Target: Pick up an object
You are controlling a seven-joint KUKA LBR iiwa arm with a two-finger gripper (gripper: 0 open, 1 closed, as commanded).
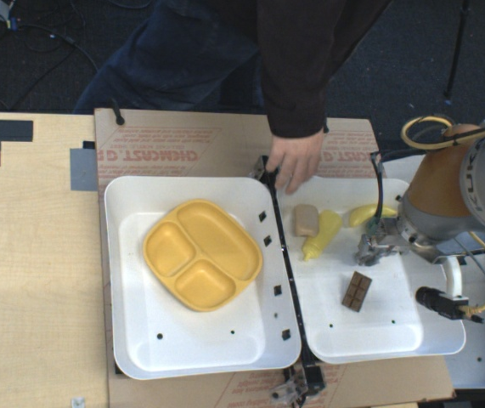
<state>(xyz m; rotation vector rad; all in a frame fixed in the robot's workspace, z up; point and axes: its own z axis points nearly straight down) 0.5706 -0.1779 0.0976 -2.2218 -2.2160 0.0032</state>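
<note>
Right bin [395,347], contents for your pick: chocolate bar [357,291], yellow bottle [321,234], tan block [307,220], banana [365,215].

Gripper [375,252]: low over the bin; finger spread cannot be read, nothing seen held.

Nearest item: chocolate bar, just toward the bin's near edge and slightly left of the gripper, long axis running near-to-far, a little tilted.

Note: a person's hand [297,167] rests at the bins' far divider.

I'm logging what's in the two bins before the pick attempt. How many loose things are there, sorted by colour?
Yellow: 3, the divided tray in the left bin, plus the squeeze bottle and the banana in the right bin
Tan: 1, the block
Brown: 1, the chocolate bar
Total: 5
</note>
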